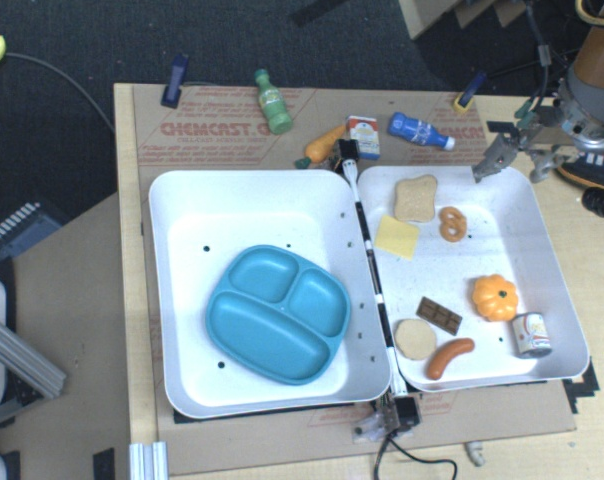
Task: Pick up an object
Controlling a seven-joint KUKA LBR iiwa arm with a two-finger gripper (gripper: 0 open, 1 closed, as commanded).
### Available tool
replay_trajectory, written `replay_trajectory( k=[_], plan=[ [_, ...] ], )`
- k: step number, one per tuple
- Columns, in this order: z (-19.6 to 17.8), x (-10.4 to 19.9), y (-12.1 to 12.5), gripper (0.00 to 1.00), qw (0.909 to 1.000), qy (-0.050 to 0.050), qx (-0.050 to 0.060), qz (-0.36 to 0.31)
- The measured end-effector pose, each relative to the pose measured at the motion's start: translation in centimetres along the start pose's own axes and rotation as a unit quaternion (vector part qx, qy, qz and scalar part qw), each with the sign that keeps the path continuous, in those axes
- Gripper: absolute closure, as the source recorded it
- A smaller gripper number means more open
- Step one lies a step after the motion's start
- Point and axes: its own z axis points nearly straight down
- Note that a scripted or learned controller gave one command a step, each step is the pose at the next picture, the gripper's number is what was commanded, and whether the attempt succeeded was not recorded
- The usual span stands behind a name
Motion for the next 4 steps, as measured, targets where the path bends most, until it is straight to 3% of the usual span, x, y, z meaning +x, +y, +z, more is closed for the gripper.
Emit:
replay_trajectory(
  k=[1, 2, 3, 4],
  plan=[
    [14.9, -3.1, -1.8, 0.0, 1.0, 0.001, 0.0, 0.0],
    [14.9, 0.1, -11.1, 0.0, 1.0, 0.0, -0.001, 0.0],
    [14.9, 7.6, -10.2, 0.0, 1.0, 0.001, -0.002, -0.001],
    [15.2, 4.3, -16.4, 0.0, 1.0, 0.0, 0.001, 0.001]
  ],
)
